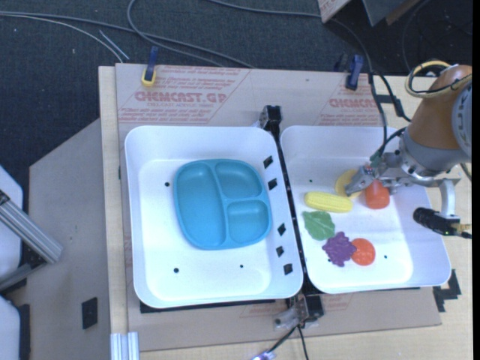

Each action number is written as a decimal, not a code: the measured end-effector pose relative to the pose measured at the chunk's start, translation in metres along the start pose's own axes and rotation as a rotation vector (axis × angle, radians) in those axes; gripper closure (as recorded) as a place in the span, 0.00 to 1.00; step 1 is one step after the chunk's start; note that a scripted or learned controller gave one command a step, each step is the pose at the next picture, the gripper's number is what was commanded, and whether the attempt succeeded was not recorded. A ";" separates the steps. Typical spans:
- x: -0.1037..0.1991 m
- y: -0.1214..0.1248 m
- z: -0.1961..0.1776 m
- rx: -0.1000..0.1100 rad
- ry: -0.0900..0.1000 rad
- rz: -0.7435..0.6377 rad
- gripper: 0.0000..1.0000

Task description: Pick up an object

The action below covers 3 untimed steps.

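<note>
The gripper [369, 180] is down inside the right bin [427, 272], low over its floor, and its fingers are too small and dark against the toys to tell whether they are spread or closed, so I cannot say if it has anything. Nothing is visibly lifted, so I judge the pick as not yet done: the reach into the bin is made, while the grasp and the raise are left. The nearest thing is a red-orange tomato [376, 196], just below the gripper and seemingly touching it; being round, it has no long axis to speak of. Tucked just to the gripper's left is a yellow piece [346, 180], partly hidden, whose shape I cannot make out. Further left and a little lower lies a corn cob [328, 202], flat on the floor, its long axis running roughly side to side across the bin with one end pointing towards the gripper. Below that, well clear of the gripper, sit a green leaf [319, 223], a purple bunch of grapes [338, 247] and an orange ball [363, 252], the last two touching. Far off to the left, in the other bin [150, 163], rests a blue divided plate [222, 202], untouched. If the tomato is the target, its roundness may let it slip from a loose pinch.
</note>
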State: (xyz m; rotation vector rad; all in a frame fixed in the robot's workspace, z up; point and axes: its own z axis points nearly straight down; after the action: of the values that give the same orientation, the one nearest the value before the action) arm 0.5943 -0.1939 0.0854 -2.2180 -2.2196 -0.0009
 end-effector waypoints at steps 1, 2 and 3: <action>0.000 0.001 -0.012 -0.004 -0.002 0.000 1.00; 0.001 0.007 -0.056 -0.006 -0.004 0.000 1.00; -0.005 0.012 -0.103 -0.008 -0.005 0.000 1.00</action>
State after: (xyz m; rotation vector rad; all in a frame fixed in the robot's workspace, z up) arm 0.6060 -0.1992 0.1885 -2.2249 -2.2263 -0.0043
